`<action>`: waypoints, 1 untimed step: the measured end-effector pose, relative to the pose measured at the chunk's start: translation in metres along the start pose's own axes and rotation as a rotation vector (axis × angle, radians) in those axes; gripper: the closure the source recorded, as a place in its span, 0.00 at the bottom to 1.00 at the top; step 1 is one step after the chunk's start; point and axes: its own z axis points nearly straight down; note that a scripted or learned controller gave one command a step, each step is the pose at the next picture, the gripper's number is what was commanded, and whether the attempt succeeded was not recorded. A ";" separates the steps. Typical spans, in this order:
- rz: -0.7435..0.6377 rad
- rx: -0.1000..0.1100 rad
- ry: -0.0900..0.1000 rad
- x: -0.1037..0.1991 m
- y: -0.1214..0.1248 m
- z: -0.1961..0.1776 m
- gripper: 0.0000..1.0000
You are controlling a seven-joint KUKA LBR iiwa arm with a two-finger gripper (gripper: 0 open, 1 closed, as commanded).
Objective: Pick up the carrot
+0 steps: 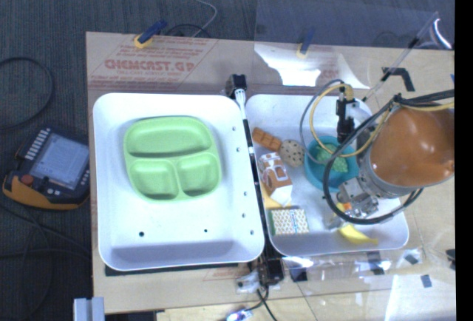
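A: Orange, stubby, ridged: the carrot (266, 140) is noted in the right bin (284, 111), near its left wall, well apart from the gripper (353, 203).

B: Confirmed. Nothing is seen between the fingers. Whether they are spread or closed cannot be told; the wrist and its cables cover them from above.

A: Step judged: approach not yet made. The arm is hung over the right half of that bin, above the blue bowl (324, 161).

B: Pose recorded: the orange band (411, 146) is tipped towards the camera, the tool pointed down, yellow and black cables looped over the bowl.

A: Next move, as estimated: a lateral shift towards the left wall is called for, then a descent over the carrot.

B: Crowding noted. A speckled ball (293, 153) lies just beside the carrot, a brown-and-white piece (274, 171) just below it. A narrow, well-aligned grasp would be needed.

A: The green tray (174, 157) in the left bin (133, 238) is not involved.
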 end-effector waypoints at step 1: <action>-0.165 -0.004 -0.006 -0.045 -0.006 -0.048 1.00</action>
